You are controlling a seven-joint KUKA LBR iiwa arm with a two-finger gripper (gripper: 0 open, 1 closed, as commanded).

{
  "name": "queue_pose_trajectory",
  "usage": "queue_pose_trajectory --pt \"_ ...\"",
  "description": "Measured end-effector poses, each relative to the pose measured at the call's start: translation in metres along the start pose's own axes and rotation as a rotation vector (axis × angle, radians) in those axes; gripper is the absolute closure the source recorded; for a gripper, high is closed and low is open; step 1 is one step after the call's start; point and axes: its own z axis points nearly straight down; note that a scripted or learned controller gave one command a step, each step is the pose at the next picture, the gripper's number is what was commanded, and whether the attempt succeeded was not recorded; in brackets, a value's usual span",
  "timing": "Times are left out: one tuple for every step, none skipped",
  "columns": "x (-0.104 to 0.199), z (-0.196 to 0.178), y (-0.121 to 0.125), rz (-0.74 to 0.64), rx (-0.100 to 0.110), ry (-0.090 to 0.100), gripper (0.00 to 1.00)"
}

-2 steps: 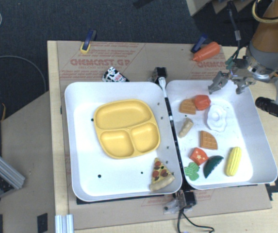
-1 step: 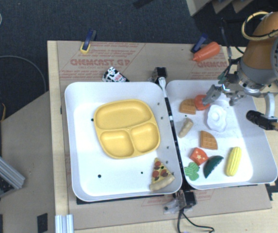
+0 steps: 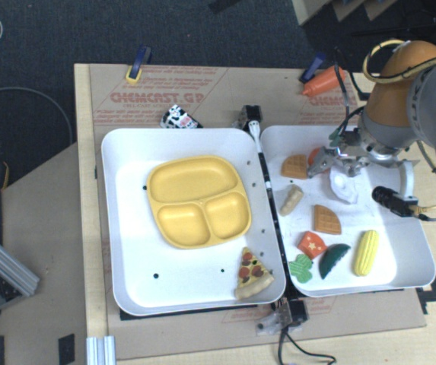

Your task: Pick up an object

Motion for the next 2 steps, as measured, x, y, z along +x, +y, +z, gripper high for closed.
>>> queue_pose_trajectory --pt "-0.001 -0.013 0.0 0.0 0.002 -0.001 1.0" --pt "-0.002 -0.071 -0.009 0.002 -0.013 -0.004 1.0"
